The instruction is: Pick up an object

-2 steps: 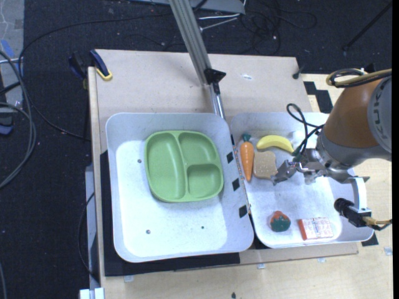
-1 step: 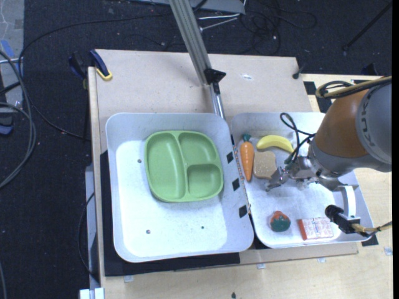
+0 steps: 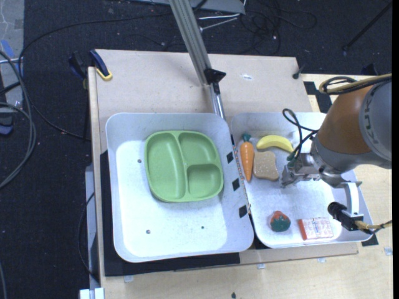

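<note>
The right bin (image 3: 262, 204) holds a carrot (image 3: 247, 159), a banana (image 3: 275, 143), a slice of bread (image 3: 267, 166), a red and green tomato-like toy (image 3: 280, 222) and a red and white packet (image 3: 317, 228). My gripper (image 3: 290, 172) hangs low over this bin, just right of the bread and below the banana's right end. The wrist hides its fingertips. Nothing shows held in it.
The left bin (image 3: 131, 229) carries a green divided plate (image 3: 184, 166). A metal pole (image 3: 193, 36) slants from the top down to the gap between the bins. The arm's orange and grey body (image 3: 355, 132) covers the right bin's far right corner.
</note>
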You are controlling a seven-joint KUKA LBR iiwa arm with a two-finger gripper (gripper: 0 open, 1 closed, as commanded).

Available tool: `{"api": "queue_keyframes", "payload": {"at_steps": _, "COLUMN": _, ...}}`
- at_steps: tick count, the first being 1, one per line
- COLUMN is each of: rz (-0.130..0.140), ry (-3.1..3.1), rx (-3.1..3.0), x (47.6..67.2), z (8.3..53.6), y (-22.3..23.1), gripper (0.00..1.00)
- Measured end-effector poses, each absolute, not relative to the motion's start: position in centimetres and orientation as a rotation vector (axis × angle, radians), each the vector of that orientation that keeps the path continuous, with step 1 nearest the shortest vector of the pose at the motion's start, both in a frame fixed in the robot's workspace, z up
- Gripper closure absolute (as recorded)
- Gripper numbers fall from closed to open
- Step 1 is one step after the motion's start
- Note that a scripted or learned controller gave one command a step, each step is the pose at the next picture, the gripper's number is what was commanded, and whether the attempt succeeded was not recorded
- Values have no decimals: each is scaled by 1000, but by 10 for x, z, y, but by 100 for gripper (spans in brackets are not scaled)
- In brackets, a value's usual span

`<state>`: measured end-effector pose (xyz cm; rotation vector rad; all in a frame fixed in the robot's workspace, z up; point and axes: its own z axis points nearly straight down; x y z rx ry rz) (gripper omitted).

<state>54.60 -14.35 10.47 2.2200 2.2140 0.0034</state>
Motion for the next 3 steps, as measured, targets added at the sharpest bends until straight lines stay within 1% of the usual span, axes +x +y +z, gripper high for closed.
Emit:
{"api": "queue_keyframes", "payload": {"at_steps": 1, "rz": 3, "ry": 2220, "rx": 2218, "x": 550, "z": 148, "y": -147, "gripper": 100}}
{"api": "queue_keyframes", "payload": {"at_steps": 2, "rz": 5, "ry": 2220, "rx": 2214, "x": 559, "z": 195, "y": -144, "gripper": 100}}
{"api": "queue_keyframes", "payload": {"at_steps": 3, "rz": 6, "ry": 2221, "rx": 2213, "x": 561, "z": 257, "y": -137, "gripper": 100}}
